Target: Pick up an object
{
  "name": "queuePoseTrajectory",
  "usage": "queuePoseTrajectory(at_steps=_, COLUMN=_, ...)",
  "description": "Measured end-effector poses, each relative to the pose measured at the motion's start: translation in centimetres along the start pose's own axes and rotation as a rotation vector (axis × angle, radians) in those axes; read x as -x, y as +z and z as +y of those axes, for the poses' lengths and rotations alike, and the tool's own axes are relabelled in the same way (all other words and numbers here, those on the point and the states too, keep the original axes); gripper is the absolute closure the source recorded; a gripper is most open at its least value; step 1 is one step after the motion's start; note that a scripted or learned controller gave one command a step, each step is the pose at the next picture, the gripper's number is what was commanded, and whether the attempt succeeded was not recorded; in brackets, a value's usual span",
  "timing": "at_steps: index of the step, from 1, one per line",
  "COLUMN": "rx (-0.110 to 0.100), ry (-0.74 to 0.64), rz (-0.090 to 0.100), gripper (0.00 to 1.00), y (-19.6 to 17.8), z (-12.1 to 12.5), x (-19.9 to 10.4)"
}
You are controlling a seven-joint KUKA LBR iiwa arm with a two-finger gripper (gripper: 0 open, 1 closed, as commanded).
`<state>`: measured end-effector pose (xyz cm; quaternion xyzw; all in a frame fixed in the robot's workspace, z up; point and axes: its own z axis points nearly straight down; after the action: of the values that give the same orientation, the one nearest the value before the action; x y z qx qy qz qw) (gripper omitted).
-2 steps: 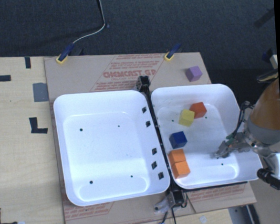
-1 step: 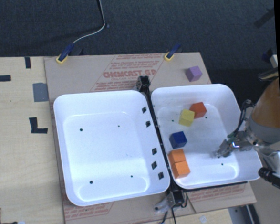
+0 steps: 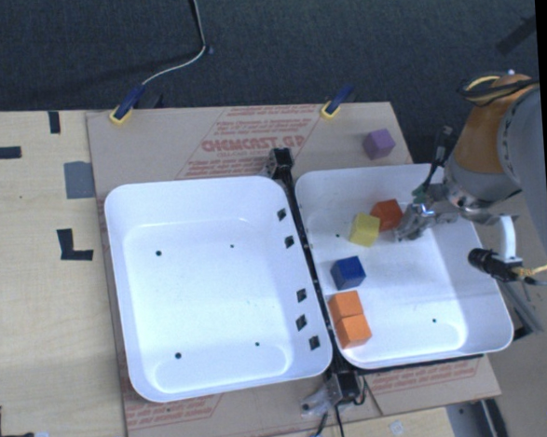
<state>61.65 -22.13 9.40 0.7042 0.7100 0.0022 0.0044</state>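
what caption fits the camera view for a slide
Gripper low in the right bin beside the red block and yellow block.

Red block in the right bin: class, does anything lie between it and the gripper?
Nothing visible does. The gripper sits right beside the red block, on its right; the yellow block lies on the far side, to the left.

Four blocks in right bin [image 3: 450, 341]; all resting on bin floor. Yellow cube [image 3: 365, 229] near centre-left, slightly rotated; red-orange block [image 3: 387, 214] just beside it to upper right, partly touching or overlapping in view. Blue cube [image 3: 348, 272] below yellow cube, apart from it; orange block [image 3: 350, 317], elongated, lying close to left wall near front corner. Purple cube [image 3: 378, 143] outside bins, on cardboard sheet [image 3: 240, 140] behind right bin.
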Motion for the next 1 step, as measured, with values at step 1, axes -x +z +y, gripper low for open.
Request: queuePoseTrajectory(at_steps=1, rx=-0.006, ry=0.008, rz=0.001, gripper=1.00, y=0.82, z=-2.81, x=0.22)
